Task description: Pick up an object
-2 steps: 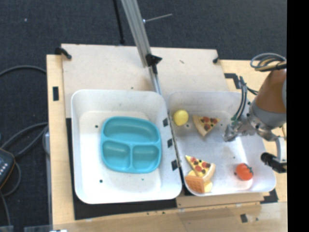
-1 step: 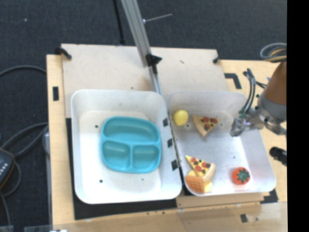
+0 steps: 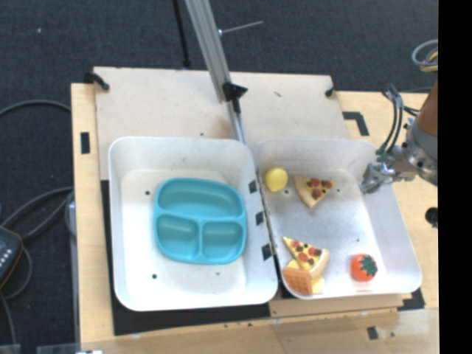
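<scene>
Nearest the camera, along the front of the right bin [image 3: 387, 220]: a pizza slice [image 3: 306, 253] above a waffle-like wedge [image 3: 304, 279], and a red tomato [image 3: 363, 267] near the front right corner.

Bench [image 3: 214, 102]: tan board, carrying two shallow white bins side by side.

Left bin [image 3: 125, 198]: well left of the gripper, holds a blue sectioned tray [image 3: 199, 220] lying flat near the middle.

Arm: enters from the right edge, grey wrist with cables, bent down toward the right bin's back right rim.

Gripper [image 3: 371, 177]: sits at or just over the back right rim of the right bin. Finger opening cannot be told from this angle; nothing is seen between the fingers.

Metal post [image 3: 210, 39]: rises slantwise from between the bins' back edges, far left of the gripper.

Second pizza slice [image 3: 314, 190]: left of the gripper, apart from it. Yellow ball [image 3: 276, 179]: further left, beside that slice. Tomato lies below the gripper, well apart. No object lies between gripper and nearest slice.
</scene>
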{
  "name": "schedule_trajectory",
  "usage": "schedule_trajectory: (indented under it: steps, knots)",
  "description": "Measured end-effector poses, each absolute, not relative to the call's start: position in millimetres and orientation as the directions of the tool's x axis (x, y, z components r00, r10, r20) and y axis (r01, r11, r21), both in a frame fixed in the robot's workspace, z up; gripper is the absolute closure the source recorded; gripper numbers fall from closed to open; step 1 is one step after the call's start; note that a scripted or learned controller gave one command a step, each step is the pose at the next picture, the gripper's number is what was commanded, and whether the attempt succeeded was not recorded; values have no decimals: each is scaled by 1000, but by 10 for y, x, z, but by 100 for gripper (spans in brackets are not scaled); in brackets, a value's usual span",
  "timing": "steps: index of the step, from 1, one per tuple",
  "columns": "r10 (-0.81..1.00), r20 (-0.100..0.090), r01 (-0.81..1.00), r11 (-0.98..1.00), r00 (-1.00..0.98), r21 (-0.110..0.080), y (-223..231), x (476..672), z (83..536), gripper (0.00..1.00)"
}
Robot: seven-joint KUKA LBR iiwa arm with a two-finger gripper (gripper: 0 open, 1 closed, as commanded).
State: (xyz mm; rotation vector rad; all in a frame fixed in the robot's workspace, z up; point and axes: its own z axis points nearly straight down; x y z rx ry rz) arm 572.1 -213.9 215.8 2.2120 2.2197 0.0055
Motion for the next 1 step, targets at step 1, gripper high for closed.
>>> schedule_trajectory:
  steps: [1]
  knots:
    - [1000, -2, 1000, 3, -3, 5, -2155, 5732, 2498, 100]
